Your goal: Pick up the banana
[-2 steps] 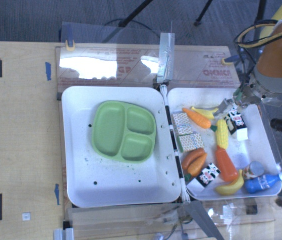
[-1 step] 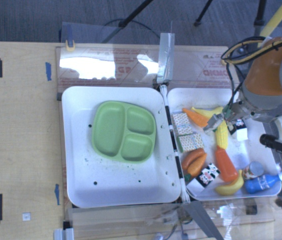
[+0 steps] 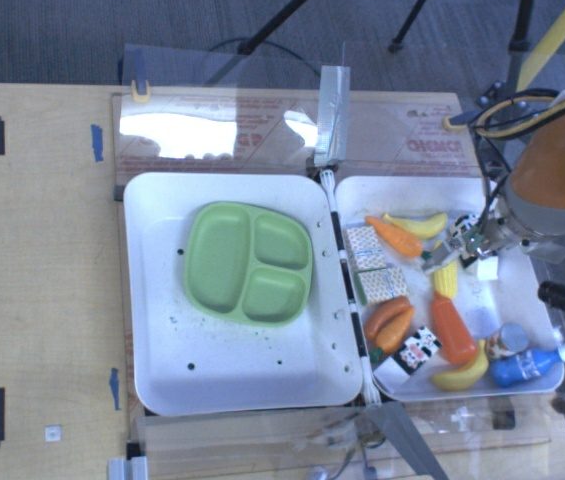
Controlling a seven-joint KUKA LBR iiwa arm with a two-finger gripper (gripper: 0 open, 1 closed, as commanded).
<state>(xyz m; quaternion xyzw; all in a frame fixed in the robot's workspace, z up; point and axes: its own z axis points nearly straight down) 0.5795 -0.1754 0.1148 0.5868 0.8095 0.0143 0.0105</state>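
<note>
A yellow banana point(image 3: 421, 225) lies near the back of the right bin point(image 3: 522, 193), just behind an orange carrot point(image 3: 394, 236). Another yellow curved fruit point(image 3: 464, 373), shaped like a banana, rests at the bin's front edge. My gripper point(image 3: 459, 241) hangs low over the right bin, immediately right of the back banana and above a small yellow corn-like piece point(image 3: 445, 281). I see nothing held in it. The grey arm with its orange band point(image 3: 554, 168) reaches in from the right.
The right bin also holds a red-orange bottle point(image 3: 452, 330), a hot dog point(image 3: 390, 321), a cow-patterned box point(image 3: 418, 349), a blue bottle point(image 3: 526, 366) and two checkered packets point(image 3: 381, 285). A green divided plate point(image 3: 249, 263) sits in the left bin point(image 3: 152, 298).
</note>
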